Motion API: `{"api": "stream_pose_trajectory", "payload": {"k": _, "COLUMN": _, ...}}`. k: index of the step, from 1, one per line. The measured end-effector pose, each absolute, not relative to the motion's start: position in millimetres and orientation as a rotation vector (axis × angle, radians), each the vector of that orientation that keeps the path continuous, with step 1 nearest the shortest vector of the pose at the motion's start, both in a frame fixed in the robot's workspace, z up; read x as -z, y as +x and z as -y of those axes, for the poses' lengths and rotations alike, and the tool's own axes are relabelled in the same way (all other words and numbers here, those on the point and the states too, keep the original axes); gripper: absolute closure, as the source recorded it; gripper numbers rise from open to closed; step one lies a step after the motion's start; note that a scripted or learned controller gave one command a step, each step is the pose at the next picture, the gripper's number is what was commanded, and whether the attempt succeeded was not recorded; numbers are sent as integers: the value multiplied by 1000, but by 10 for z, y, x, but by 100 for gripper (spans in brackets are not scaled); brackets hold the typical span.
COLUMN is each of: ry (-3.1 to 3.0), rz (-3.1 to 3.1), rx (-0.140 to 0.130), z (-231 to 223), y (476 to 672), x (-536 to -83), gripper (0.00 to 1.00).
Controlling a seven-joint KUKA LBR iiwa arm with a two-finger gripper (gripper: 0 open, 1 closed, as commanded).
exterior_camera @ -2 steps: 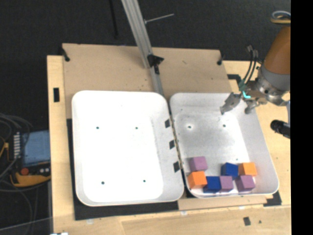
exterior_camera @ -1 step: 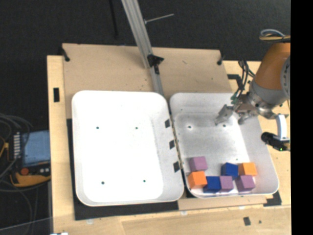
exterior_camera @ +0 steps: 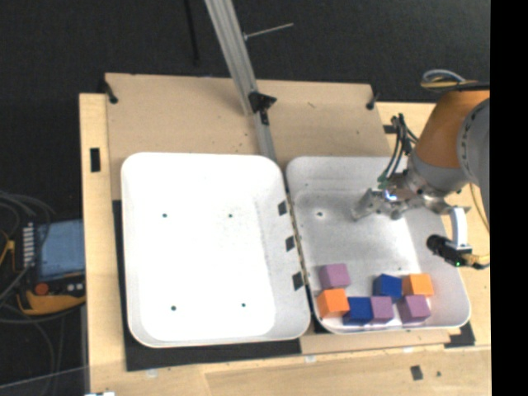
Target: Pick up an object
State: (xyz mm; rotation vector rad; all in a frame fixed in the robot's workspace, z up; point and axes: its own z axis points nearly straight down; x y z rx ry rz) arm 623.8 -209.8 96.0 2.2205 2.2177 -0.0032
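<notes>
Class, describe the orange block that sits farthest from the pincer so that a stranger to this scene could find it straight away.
Start at the right bin, the one holding the coloured blocks along its near edge. Go to the left end of that cluster: the orange block sits there, just in front of a purple block and left of a blue block. The other orange block lies at the cluster's right end.

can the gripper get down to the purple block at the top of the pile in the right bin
Probably yes. The gripper hovers over the bare upper part of the right bin, and the purple block lies at the pile's upper left edge, its top uncovered. An orange block touches its lower side.
</notes>
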Motion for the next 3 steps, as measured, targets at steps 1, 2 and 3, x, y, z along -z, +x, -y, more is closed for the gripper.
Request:
{"api": "stream_pose_trajectory", "payload": {"k": 1, "ry": 2217, "rz": -2214, "rx": -2, "z": 2106, "y": 6253, "x": -1098, "gripper": 100}}
{"api": "stream_pose_trajectory", "payload": {"k": 2, "ry": 2223, "rz": -2211, "rx": -6, "z": 2085, "y": 6173, "x": -1652, "gripper": 100}}
{"api": "stream_pose_trajectory", "payload": {"k": 3, "ry": 2212, "rz": -2220, "rx": -8, "z": 2019, "y": 6183, "x": -2273, "gripper": 100}}
